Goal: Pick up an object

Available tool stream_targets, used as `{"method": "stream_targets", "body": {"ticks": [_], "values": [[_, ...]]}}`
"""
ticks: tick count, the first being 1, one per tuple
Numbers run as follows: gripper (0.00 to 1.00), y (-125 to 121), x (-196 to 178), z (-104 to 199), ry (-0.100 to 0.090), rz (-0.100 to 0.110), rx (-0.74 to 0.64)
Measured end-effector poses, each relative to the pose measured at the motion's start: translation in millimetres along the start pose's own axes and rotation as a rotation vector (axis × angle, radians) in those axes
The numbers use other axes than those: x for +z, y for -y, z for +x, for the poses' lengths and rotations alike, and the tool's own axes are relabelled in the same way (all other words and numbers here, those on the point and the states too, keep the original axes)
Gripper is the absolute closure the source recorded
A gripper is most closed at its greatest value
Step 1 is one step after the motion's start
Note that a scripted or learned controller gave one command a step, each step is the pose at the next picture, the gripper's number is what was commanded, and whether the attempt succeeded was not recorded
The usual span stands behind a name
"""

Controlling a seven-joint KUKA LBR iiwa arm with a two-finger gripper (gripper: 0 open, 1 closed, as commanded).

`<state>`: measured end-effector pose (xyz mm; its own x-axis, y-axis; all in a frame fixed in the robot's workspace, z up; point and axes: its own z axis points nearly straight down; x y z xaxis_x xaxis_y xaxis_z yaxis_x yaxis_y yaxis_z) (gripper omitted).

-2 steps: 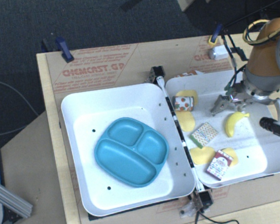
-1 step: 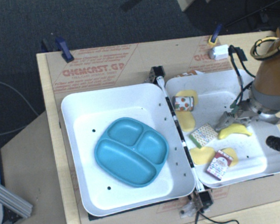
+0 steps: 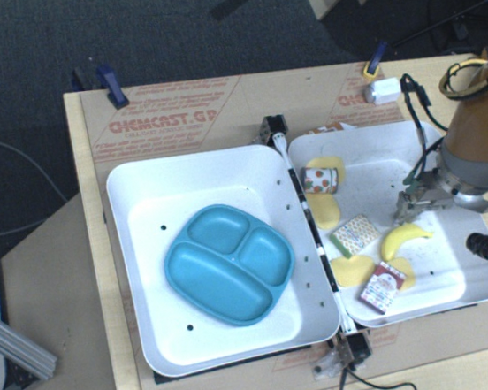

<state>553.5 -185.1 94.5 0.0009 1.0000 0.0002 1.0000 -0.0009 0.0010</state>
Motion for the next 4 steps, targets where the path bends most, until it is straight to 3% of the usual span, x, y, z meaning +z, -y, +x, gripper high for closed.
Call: {"method": "stream_targets", "body": {"ticks": [1,2,3,4], "values": [[0.00,0.1,0.2,0.0,0.000,0.000,0.000],[0.00,39.0,10.4,55.4,0.000,0.002,-0.002],[0.00,74.2,9.6,87.6,0.001,0.000,0.000],[0.00,-14.5,-45.8,46.9,0.002,-0.001,-0.001]]}}
